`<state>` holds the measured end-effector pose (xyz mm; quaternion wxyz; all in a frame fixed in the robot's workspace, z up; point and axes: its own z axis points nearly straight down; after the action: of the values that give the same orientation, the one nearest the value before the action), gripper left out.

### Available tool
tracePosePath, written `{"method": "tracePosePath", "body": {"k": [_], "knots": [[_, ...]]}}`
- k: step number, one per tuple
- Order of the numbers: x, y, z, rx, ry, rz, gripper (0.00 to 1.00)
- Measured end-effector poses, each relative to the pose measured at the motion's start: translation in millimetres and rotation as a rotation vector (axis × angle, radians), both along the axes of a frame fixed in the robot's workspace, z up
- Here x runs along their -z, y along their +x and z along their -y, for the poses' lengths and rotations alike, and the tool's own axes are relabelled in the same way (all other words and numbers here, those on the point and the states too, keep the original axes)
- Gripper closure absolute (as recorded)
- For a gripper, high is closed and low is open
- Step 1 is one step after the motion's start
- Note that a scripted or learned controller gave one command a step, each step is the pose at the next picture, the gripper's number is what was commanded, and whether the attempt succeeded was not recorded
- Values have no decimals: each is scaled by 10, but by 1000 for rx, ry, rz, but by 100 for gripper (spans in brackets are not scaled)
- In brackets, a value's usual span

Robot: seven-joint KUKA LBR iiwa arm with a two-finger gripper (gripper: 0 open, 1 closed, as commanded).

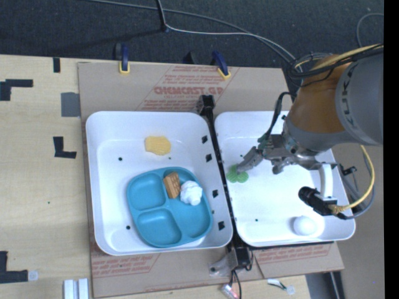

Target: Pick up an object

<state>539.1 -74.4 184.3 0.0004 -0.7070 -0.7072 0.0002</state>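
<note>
My gripper [262, 166] hangs over the left part of the right bin [280, 127], open, with nothing between its fingers. A small green object [237, 176] lies on the bin floor close to the bin's left wall, just beyond and below the left fingertip [247, 163]. A white ball [305, 225] rests in the same bin's near right corner. The grey arm with its orange band [318, 108] covers the bin's far right part.
The left bin [103, 136] holds a blue divided plate [149, 220] bearing a brown block [172, 184] and a white lump [191, 193]. A yellow piece [158, 145] lies behind the plate. A black divider [215, 161] separates the bins.
</note>
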Motion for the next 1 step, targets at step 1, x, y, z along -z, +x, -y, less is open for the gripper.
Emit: {"method": "tracePosePath", "body": {"k": [1], "knots": [[0, 0, 0, 0, 0, 0, 0]]}}
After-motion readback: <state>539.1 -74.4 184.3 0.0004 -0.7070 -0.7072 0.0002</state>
